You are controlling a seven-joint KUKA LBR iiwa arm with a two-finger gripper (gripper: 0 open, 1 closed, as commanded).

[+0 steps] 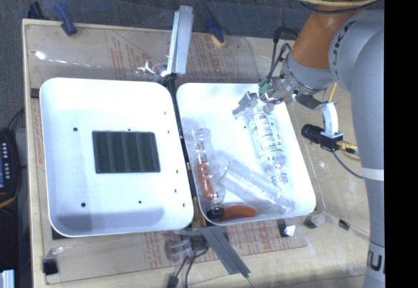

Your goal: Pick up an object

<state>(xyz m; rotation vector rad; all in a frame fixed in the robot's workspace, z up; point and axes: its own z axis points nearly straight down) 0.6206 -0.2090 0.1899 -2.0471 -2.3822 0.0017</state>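
a clear plastic bottle with a white label [268,142] lies in the right bin [302,179], running from the far right corner down toward the near side; its cap end sits right under the gripper [256,102], which hangs over the bin's far right part, touching or just above the bottle; whether the gripper is clenched or released cannot be told; more clear bottles [251,185] lie crossed near the bin's front, one with an orange inside [204,169] along the left wall; an orange-red object [238,212] rests at the front wall; the left bin [65,110] holds a dark ribbed rectangle [126,151]
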